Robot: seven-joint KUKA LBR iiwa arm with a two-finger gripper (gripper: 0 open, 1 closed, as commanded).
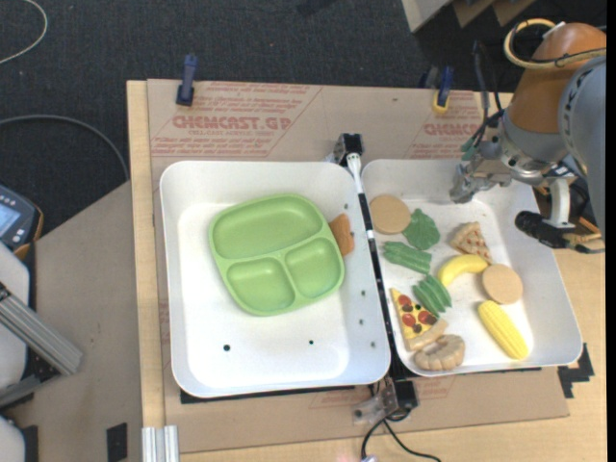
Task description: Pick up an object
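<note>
Camera view: gripper hovers behind the banana, finger state unclear; approach step, next a descent onto it.

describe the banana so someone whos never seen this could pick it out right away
Look in the right-hand white bin, the one crowded with toy food. Near its middle lies the banana, just left of a round tan disc. It is smooth, yellow and curved, while the yellow corn cob below it is straight and bumpy.
</note>
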